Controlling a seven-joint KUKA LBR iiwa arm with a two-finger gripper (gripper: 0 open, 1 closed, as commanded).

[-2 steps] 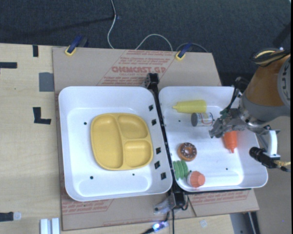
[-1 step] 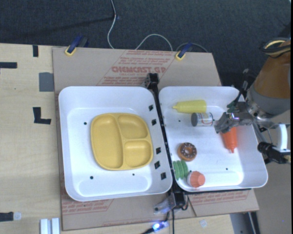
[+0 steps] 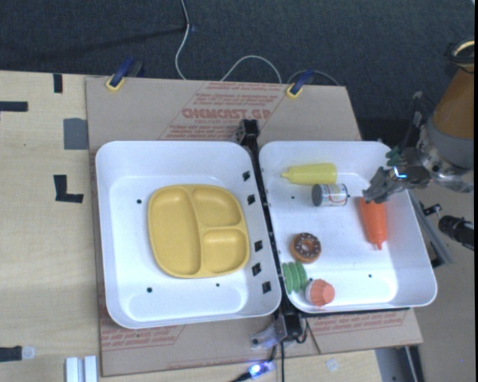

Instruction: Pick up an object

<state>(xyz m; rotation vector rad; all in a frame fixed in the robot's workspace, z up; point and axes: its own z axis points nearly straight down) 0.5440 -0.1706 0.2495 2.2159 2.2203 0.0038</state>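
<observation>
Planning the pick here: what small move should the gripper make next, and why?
Probably lower the gripper straight down onto the carrot. It sits right above the carrot's top end in the right bin, and nothing shows between its fingers.

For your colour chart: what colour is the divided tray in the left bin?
Yellow; the divided tray shows plainly in the camera view.

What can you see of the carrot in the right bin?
The carrot is an orange toy, smooth and plastic-looking, tapering to a point. It lies flat on the floor of the right bin near its right wall, blunt end toward the far side, tip toward the near side. The gripper sits at its blunt end; contact is unclear. Nothing else touches it.
</observation>
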